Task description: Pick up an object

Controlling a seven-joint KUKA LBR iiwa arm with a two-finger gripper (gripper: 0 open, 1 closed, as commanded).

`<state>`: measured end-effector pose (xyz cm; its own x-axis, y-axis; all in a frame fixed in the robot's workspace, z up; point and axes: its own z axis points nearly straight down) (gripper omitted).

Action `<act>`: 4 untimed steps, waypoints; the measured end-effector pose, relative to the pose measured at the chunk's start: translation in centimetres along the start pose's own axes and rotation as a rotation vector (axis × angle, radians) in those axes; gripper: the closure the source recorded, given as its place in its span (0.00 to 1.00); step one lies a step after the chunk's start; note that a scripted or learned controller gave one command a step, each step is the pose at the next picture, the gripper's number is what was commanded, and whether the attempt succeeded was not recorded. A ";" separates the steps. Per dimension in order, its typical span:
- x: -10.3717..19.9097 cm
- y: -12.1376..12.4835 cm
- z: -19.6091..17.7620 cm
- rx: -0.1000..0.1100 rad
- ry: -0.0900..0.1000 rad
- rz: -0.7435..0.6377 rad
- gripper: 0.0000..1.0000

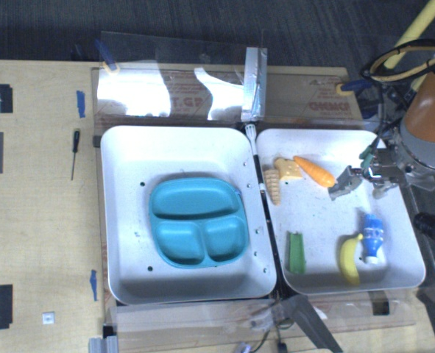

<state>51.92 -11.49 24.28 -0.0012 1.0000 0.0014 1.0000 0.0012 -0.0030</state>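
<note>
The toy carrot (pixel 313 171) lies in the right bin (pixel 394 271), toward its far left part, its long axis slanting from far-left to near-right, and its orange tip points at my gripper (pixel 347 182). I hang just right of that tip, barely nearer. Whether my grip is wide or narrow I cannot tell. A corn cob (pixel 275 184) lies left of the carrot. The banana (pixel 348 259) and small bottle (pixel 372 239) lie nearer, well apart.
</note>
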 end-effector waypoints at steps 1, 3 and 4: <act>1.7 5.7 6.8 0.002 0.000 -0.089 0.00; -1.7 10.3 14.3 -0.016 -0.004 -0.031 1.00; 7.6 11.5 5.2 -0.015 0.001 -0.072 1.00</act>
